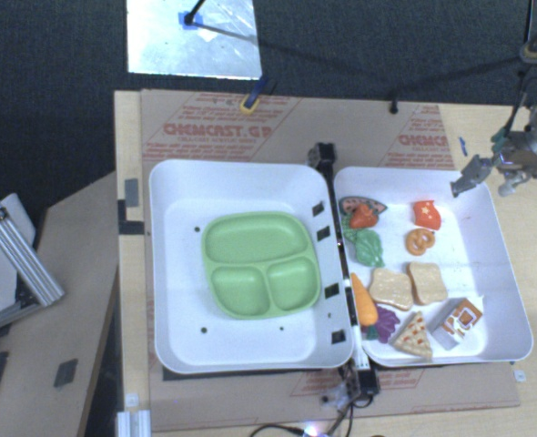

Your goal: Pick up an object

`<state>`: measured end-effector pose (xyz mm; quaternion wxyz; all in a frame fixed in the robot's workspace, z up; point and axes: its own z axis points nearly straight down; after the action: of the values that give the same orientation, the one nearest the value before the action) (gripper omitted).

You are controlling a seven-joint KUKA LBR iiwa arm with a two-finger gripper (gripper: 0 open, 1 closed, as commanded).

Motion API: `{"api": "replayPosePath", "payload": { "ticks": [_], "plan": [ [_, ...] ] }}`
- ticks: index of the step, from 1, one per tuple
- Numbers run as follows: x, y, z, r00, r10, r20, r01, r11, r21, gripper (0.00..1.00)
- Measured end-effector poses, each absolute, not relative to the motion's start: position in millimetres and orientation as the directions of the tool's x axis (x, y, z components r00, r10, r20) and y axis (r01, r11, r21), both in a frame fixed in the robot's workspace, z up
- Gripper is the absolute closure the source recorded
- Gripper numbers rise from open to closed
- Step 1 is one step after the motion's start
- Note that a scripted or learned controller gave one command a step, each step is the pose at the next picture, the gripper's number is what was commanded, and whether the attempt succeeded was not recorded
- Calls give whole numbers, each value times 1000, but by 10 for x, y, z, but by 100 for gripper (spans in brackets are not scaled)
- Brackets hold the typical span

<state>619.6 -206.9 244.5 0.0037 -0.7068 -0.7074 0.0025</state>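
Pick-up not yet begun. The gripper [491,173] hangs at the upper right edge of the right bin [505,271], fingers spread and holding nothing. Toy foods lie in this bin: the nearest, a red pepper [426,214] and a pretzel [420,240], sit below and left of the gripper, apart from it. Descent, closing and lifting remain.

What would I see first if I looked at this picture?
Probably the big green tray with three sections, sitting in the left bin. Next, the colourful toy food crowded in the right bin: an orange carrot, bread slices and a pizza wedge. The gripper hangs over that bin's far right corner.
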Motion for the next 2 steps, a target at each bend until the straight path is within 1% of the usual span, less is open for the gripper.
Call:
{"api": "replayPosePath", "payload": {
  "ticks": [1,2],
  "plan": [
    [6220,-2064,2515,-4,1000,-1,1000,4,2,0],
    [6171,-2021,1909,-2,1000,1,1000,2,-2,0]
  ]
}}
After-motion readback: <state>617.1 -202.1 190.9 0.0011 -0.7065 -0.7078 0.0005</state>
